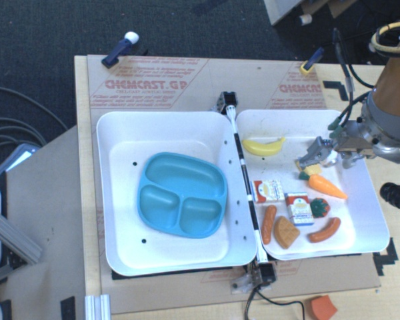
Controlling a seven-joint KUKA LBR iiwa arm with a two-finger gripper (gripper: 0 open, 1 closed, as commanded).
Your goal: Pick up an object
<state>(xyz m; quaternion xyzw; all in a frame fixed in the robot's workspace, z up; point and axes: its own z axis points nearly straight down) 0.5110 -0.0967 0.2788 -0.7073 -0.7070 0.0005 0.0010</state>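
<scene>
Nearest the camera, an orange block (322,307) lies on the bench's front edge, beside a black cable (253,299) that runs up to the clamp (261,273) where the two bins meet. Just behind that, along the front of the right white bin (372,235), sit a curved brown toy sausage (324,230), a tan toy bread piece (286,232) and a straight reddish toy sausage (269,223), the bread touching the straight sausage. A little farther in are a small red-and-white carton (300,209), a red toy with green leaves (319,207) just beside it, and a second small red-and-white packet (268,191) near the divider; their print is too small to read. The left white bin (113,185) holds a blue three-compartment plastic tray (182,195).

Farther back in the right bin an orange toy carrot (327,187) lies slanted, with a small yellow piece (313,171) at its upper end. The gripper (315,156) hangs just above that yellow piece and the carrot's end; its grey fingers look slightly spread with nothing between them. A yellow toy banana (264,146) lies to its left, well clear of it.

At the back, the brown board (187,85) under the bins reads "CHEMCAST GP" in red, repeated. A blue-handled clamp (120,49) and a yellow-tipped clamp (312,61) grip its far edge.
</scene>
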